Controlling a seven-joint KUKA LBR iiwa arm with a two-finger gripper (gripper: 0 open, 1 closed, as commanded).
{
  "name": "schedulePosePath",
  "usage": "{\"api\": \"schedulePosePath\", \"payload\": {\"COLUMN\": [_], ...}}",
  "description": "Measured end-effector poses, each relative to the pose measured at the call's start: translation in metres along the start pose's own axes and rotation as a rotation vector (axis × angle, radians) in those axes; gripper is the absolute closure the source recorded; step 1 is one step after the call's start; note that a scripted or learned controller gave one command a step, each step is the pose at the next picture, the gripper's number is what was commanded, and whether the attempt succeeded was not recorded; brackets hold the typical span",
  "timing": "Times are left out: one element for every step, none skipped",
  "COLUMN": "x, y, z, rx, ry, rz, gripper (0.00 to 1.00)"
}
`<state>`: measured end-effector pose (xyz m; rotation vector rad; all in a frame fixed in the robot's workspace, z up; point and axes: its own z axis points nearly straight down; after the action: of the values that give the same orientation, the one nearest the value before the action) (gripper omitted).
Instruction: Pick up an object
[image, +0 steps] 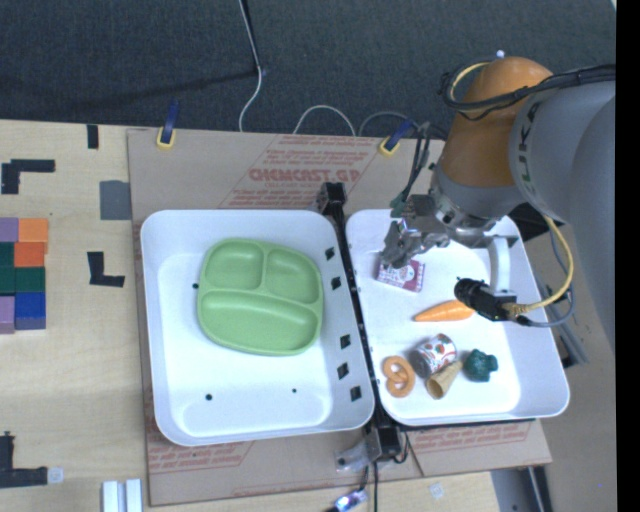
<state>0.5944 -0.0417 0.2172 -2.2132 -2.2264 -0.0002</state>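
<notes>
pink packet (402, 274) sits under end effector (398, 252), its fingertips touching it.

A light wooden bench (70, 400) under a cardboard sheet (300, 170); dark grey carpet (120, 50) lies behind.

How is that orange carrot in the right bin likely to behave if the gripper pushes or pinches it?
The carrot is a tapered cone lying on its side on the smooth floor of the right bin, so a push would probably roll it in an arc. It looks like a plastic toy, so likely light and stiff. The narrowing shape may let it squirt from the fingers.
</notes>
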Motion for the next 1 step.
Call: {"api": "schedulePosePath", "payload": {"x": [0.0551], "y": [-0.0148], "z": [-0.0117], "rx": [0.000], "ry": [0.000], "rz": [-0.001], "gripper": [1.00]}}
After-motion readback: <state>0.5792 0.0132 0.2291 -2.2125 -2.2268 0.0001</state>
